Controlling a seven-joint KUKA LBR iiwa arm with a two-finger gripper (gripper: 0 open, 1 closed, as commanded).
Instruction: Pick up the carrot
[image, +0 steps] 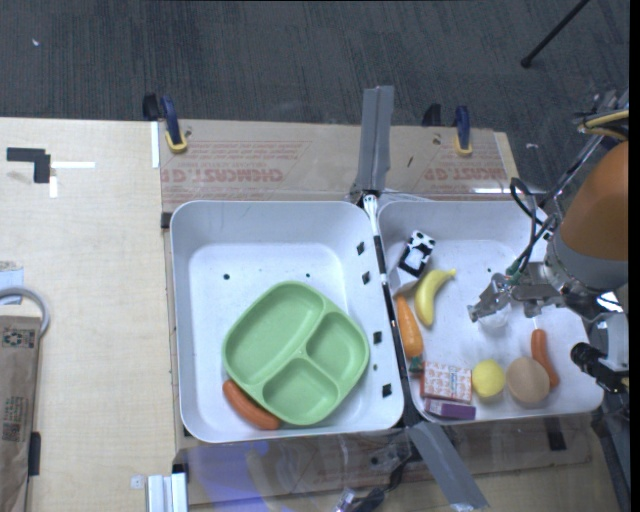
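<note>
The carrot (408, 326) is orange and tapered. It lies in the right bin (470, 228) along the left wall, just left of a banana (432, 294). My gripper (487, 309) hangs over the middle of the right bin, to the right of the carrot and the banana, and apart from both. It looks open, with nothing between its fingers. The orange-banded arm (600, 225) comes in from the right edge.
The right bin also holds a black-and-white toy (418, 252), a lemon (487, 379), a tan ball (527, 381), a small orange-red sausage (541, 351), and a pink box (447, 381) over a purple block (452, 408). The left bin (200, 300) holds a green divided plate (296, 352) and an orange-red sausage (250, 405).
</note>
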